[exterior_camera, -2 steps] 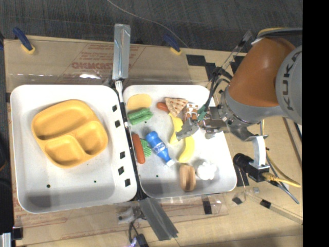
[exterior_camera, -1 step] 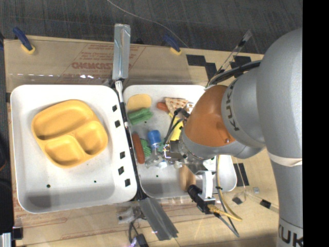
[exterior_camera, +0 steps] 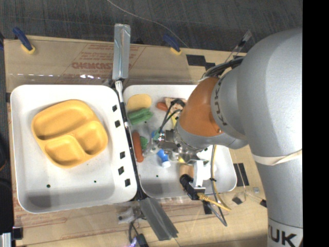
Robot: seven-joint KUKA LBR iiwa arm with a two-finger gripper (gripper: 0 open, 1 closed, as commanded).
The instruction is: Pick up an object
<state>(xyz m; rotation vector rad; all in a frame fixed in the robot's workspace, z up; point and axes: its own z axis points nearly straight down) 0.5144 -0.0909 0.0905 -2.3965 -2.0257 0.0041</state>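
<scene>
Now | blue-and-white object (exterior_camera: 164,157) | small, lying in right bin (exterior_camera: 154,187)

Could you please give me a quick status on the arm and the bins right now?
Tool low in the right bin, fingers hidden. Nothing seen held. Small items crowd that bin's left side: green piece, red stick. Yellow tray sits in left bin.

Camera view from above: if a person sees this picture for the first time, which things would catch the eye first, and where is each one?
First comes the big grey arm with its orange band, reaching in from the right and covering much of the right bin. Next is the yellow divided tray, lying alone in the left bin. Then come the small items crowded along the right bin's left side, such as a green piece and a thin red one.
</scene>
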